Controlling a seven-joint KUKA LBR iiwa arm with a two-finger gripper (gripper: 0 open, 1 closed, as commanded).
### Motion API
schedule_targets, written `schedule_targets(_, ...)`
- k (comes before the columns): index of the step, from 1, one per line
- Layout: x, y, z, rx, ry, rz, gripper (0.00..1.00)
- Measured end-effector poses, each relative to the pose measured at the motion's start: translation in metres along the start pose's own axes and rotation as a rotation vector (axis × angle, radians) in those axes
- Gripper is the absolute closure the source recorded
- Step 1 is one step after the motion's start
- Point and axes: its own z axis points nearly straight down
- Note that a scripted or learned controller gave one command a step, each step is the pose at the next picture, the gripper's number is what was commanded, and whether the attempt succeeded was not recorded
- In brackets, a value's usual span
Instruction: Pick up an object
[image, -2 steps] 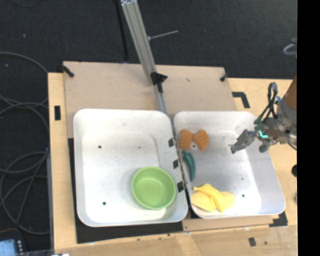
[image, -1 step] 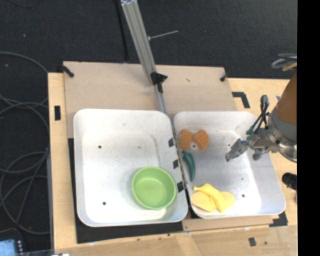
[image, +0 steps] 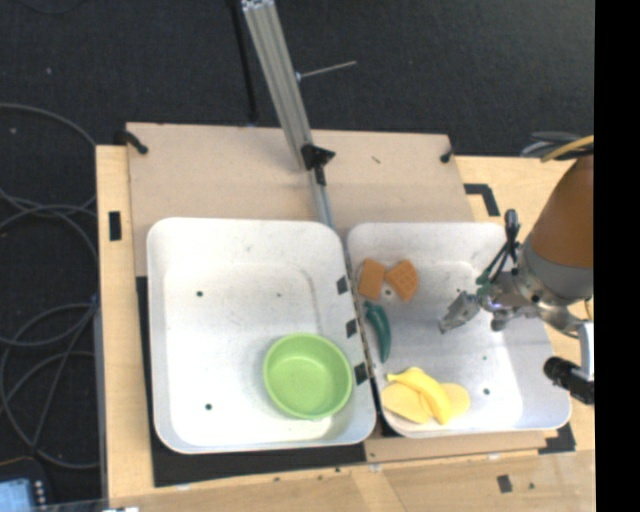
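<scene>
In the right bin lie an orange-brown waffle-like toy near the left wall, a slim green object just below it, and a yellow banana-like piece at the front left. My gripper hangs over the middle of this bin, right of the orange toy and above the yellow piece, with nothing visible between its fingers. A green bowl sits in the front right corner of the left bin.
A metal pole slants in from the top toward the gap between the bins. The arm's grey body with its orange band covers the right bin's right side. Cables lie on the dark floor at left.
</scene>
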Motion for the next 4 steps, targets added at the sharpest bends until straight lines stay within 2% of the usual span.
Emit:
schedule_targets(1,0.003,0.007,0.046,-0.001,0.000,0.003,0.00)
schedule_targets(2,0.002,0.008,0.033,-0.009,0.000,0.008,1.00)
schedule_targets(3,-0.002,0.000,-0.024,-0.011,-0.002,0.007,1.00)
schedule_targets(4,-0.003,0.001,-0.024,-0.007,0.000,0.008,1.00)
